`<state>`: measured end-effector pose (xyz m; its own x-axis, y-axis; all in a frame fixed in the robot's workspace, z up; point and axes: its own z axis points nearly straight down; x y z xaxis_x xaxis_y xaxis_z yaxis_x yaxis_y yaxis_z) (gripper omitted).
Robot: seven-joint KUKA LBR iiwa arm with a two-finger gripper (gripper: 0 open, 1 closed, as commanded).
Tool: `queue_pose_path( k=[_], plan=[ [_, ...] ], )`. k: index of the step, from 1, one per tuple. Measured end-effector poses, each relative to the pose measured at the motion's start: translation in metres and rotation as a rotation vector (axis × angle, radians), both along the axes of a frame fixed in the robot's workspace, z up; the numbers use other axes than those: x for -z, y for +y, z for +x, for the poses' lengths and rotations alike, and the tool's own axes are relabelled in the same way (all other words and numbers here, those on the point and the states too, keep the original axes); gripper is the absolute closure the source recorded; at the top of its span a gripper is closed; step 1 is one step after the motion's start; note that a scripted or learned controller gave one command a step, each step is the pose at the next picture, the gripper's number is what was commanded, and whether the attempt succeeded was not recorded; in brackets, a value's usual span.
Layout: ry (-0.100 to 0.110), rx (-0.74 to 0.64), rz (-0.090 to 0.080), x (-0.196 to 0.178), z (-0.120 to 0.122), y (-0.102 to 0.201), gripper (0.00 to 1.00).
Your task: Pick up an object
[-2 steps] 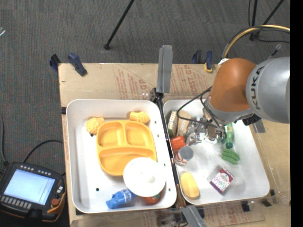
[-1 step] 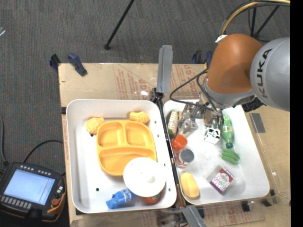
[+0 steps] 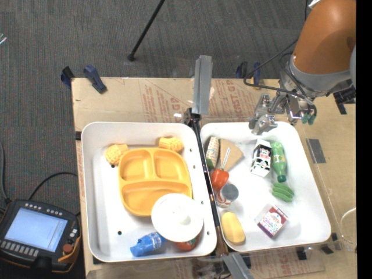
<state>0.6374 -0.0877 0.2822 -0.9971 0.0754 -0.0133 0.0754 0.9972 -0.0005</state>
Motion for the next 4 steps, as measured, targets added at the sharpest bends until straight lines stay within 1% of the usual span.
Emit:
queue_pose_path(
  k=[1,2,3,4],
  plan=[
    [0.023,0.0,0.003,0.092,-0.072,0.005,1.0],
    [0.015,-0.285,0.002,0.096,-0.161,-0.001,1.0],
    [0.006,-0.346,-0.001,0.012,-0.133,0.03,1.0],
    [0.021,-0.488,0.004,0.099,-0.08,0.044,1.0]
  ],
)
